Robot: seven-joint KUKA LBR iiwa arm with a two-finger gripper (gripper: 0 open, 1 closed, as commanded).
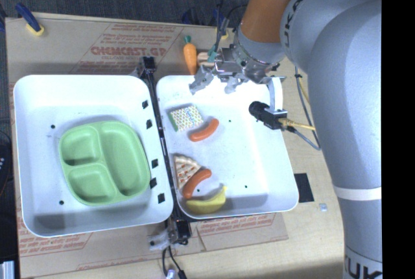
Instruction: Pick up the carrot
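A: How do the fingers stand?

B: Spread apart, pinching nothing, poised over the far end of the right bin.

A: And the carrot?

B: One carrot, just left of the fingers and a little beyond them, lying on the bench past the bin's far rim, apart from both fingertips.

A: What lies nearer the camera than the fingers?

B: In the right bin, counted: one checked block, two sausages, one waffle and one banana at the near wall. The second sausage touches the waffle and banana.

A: Farther left?

B: One left bin, well left of the fingers, bearing one green divided plate with three compartments.
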